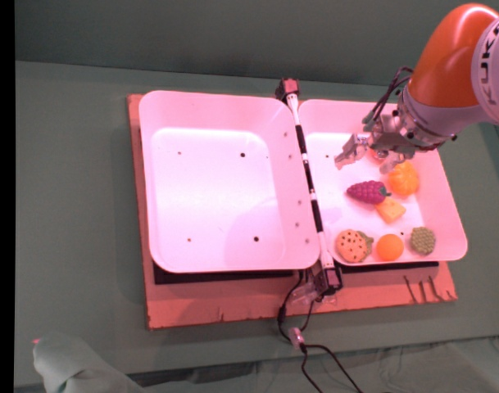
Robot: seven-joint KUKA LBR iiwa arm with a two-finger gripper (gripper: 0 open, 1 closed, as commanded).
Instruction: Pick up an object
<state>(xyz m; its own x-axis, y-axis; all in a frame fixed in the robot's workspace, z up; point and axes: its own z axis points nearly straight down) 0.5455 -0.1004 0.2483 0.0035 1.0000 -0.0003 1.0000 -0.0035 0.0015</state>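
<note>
Grapes [368,191] lying in the right bin [446,219], just at 6 o'clock of the gripper [365,152]. Going left to right: left bin [216,178], black-and-white rod [308,178] between the 2 bins, cookie [352,245] at 5 o'clock of the grapes, orange ball [388,247], yellow wedge [390,210], orange fruit [402,178], green berry [423,240]. Fingers [347,151] spread apart, holding nothing.

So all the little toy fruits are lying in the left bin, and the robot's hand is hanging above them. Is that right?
Not quite. The camera view shows the toy fruits, among them the purple grapes and the orange ball, lying in the right bin, not the left bin. The rest holds: the hand hangs above that group.
</note>
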